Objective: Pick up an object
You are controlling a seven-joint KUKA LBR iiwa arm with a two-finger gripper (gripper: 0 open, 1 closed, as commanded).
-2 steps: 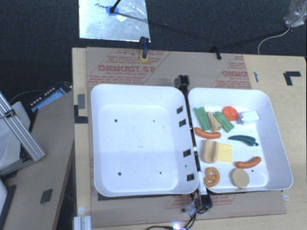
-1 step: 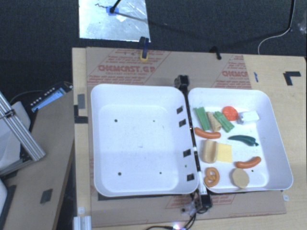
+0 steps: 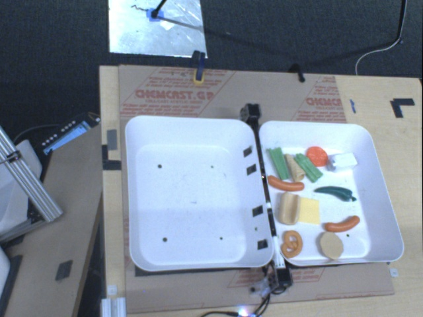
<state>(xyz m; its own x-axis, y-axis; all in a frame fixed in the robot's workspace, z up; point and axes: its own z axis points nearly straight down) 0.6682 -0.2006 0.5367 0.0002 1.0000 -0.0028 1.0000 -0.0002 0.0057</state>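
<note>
Right shallow white bin (image 3: 380,197) holding crowded toy foods; pale yellow cheese square (image 3: 308,211) touches tan bread piece (image 3: 289,208), risking a double grab. Pincer state: cannot tell.

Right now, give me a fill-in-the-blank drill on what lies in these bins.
1. All the toy food lies in the ____ bin of the camera view.
2. The round tomato is coloured ____.
3. The pretzel lies directly beside the round ____.
4. The yellow cheese slice touches the ____ on its left.

Missing words: right; red; cookie; bread
</note>
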